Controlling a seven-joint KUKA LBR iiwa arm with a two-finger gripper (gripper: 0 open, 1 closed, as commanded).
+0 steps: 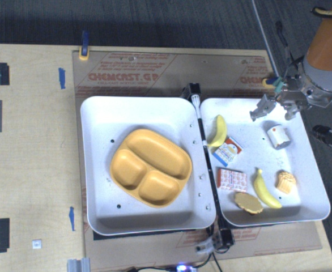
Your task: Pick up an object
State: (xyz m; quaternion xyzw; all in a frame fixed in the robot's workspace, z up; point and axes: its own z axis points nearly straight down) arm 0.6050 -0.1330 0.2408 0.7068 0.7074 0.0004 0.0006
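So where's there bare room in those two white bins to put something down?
Right bin: bare floor at the top middle, between the upper banana and the white cup. Its lower half is crowded with packets, a cookie and another banana. Left bin: just margins around the yellow tray.

Two bins sit side by side on the bench. The left bin holds one divided tray. The right bin holds a banana at far left, a packet just beside it, a cup at far right, a wrapper, a cookie, a second banana and a pastry near. The claw hangs above the far edge.
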